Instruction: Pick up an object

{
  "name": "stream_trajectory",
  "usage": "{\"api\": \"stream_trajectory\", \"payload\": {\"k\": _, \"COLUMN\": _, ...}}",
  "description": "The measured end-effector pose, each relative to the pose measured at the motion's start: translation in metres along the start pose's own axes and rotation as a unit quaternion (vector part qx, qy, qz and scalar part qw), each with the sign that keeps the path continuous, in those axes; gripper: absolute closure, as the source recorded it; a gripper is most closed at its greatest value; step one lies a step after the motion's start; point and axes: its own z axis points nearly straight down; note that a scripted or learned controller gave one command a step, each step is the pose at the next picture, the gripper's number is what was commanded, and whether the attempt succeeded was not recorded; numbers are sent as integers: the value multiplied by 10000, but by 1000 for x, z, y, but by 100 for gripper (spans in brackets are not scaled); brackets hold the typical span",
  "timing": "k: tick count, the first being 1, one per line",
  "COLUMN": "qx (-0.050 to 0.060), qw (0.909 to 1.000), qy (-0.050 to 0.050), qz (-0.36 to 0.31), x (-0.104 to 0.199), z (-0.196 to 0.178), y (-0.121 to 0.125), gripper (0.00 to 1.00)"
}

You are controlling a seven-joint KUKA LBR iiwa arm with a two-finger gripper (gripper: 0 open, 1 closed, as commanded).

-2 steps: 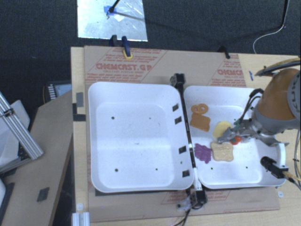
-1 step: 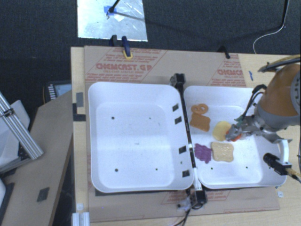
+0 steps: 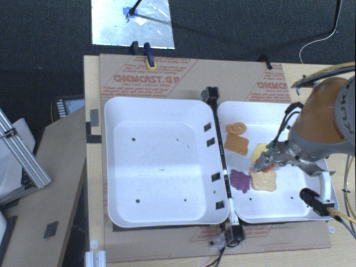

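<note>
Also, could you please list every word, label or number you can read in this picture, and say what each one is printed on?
"CHEMCAST G P", in red on the brown cardboard sheet under the bins, behind the left bin; the last letters are blurred.
"CHEMCAS...", the same red print behind the right bin, cut short.
Faint red print on the cardboard's front edge is too blurred to read.
No text is legible on the bins or the arm.

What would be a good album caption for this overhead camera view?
Robot arm lowers its gripper among small toys in the right bin, beside the left bin.
</note>
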Motion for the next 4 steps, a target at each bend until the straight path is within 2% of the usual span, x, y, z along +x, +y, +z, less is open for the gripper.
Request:
{"api": "stream_trajectory", "payload": {"k": 1, "qx": -41, "qw": 10000, "qy": -10, "qz": -9, "x": 47, "z": -81, "y": 8, "gripper": 100}}
{"api": "stream_trajectory", "payload": {"k": 2, "qx": -16, "qw": 10000, "qy": -8, "qz": -5, "x": 94, "z": -93, "y": 4, "gripper": 100}}
{"api": "stream_trajectory", "payload": {"k": 3, "qx": -34, "qw": 10000, "qy": -9, "qz": -5, "x": 133, "z": -149, "y": 25, "gripper": 100}}
{"api": "stream_trajectory", "payload": {"k": 4, "qx": -45, "qw": 10000, "qy": 0, "qz": -15, "x": 191, "z": -223, "y": 27, "gripper": 100}}
